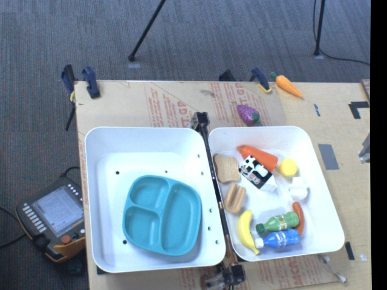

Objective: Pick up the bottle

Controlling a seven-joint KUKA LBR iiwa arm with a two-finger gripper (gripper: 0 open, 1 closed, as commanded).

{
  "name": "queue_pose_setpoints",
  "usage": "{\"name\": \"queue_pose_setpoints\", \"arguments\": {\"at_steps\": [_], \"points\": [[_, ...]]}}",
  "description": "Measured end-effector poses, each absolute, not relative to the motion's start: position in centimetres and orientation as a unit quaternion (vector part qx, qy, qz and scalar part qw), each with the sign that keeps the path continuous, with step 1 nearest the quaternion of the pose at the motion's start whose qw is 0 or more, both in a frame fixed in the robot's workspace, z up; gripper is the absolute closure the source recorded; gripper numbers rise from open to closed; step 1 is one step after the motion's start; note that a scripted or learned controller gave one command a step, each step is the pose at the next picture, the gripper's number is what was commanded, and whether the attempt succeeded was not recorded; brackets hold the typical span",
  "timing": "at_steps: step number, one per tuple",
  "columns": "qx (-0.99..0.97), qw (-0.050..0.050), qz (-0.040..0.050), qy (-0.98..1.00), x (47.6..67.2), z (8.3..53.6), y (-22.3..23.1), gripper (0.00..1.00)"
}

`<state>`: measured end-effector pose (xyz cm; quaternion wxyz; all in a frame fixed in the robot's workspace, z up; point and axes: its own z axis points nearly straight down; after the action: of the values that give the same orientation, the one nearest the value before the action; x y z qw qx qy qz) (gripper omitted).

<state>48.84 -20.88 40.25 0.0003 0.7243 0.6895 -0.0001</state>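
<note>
task thing: two candidates, green bottle [277, 223] and blue bottle [279, 240]; task doesn't say which
where: both in right bin [314, 147], lower right of frame, near the bin's bottom wall
green bottle look: lying on its side, dark green neck to frame left, lighter label band mid-body, slightly tilted up to the right
blue bottle look: also on its side, white cap at left end, clear blue body, light label
relation: the two lie almost parallel and touching or just apart, green above blue in frame; can't tell for sure
neighbours: banana [245, 230] curves against both cap ends on the left; red sausage-like piece [297, 216] at green bottle's right end
why lying so: looks like loose toy food dumped in, everything resting flat wherever it slid, crowded toward the lower corner
rest of right bin: carrot [259, 156], cow-print carton [254, 171], lemon [288, 167], bread slice [227, 169], bun [234, 196] higher up, well apart from the bottles
left bin [100, 156]: holds teal divided tray [162, 215]
arm: grey sliver [364, 147] at right edge mid-height, well apart from bottles; too little visible to tell any grip state
progress: judged not started, nothing lifted
risk: tight packing, so a grasp could catch the banana or the other bottle; round bodies may roll
</note>
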Motion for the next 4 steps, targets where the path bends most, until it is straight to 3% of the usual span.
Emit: {"name": "queue_pose_setpoints", "arguments": {"at_steps": [4], "points": [[0.716, 0.001, 0.0001, 0.698, 49.2, 44.1, -20.9, 1.0]]}}
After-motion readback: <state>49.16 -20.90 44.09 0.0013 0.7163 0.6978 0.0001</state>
